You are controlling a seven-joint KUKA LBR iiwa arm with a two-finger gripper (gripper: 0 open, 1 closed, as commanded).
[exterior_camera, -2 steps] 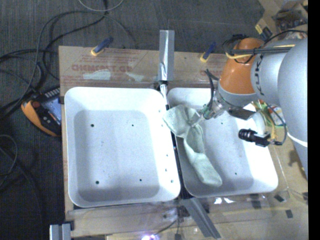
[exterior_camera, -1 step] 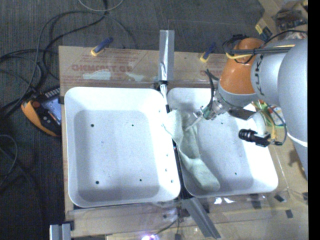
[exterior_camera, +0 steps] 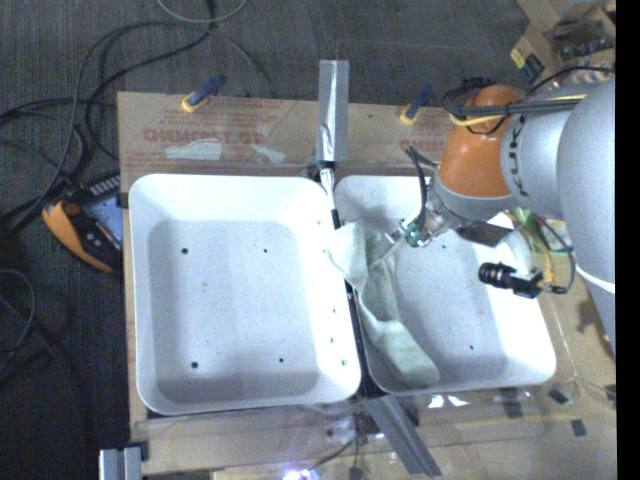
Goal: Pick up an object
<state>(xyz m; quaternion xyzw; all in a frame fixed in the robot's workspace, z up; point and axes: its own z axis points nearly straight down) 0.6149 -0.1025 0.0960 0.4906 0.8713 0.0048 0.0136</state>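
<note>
Fig. 1, camera view. Arm [exterior_camera: 560, 158], grey w/ orange band [exterior_camera: 478, 158] above the wrist, reaches in from the right over the right bin [exterior_camera: 500, 363]. The jaws [exterior_camera: 412, 232] sit low in that bin's upper-left part; whether they are spread or pressed together cannot be told at this res. A pale cloth [exterior_camera: 385, 313] lies directly beside and below-left of the jaws, draped from the rim shared by the 2 bins down along the right bin's left wall toward its near edge. Its upper fold looks to touch the jaws, but a grip on it is not visible. Left bin [exterior_camera: 240, 298] lies well to the left of the jaws. Both bins rest on the bench [exterior_camera: 220, 133]; 2 clamps, 1 [exterior_camera: 203, 92] upper left, 1 [exterior_camera: 415, 104] above the jaws.
</note>
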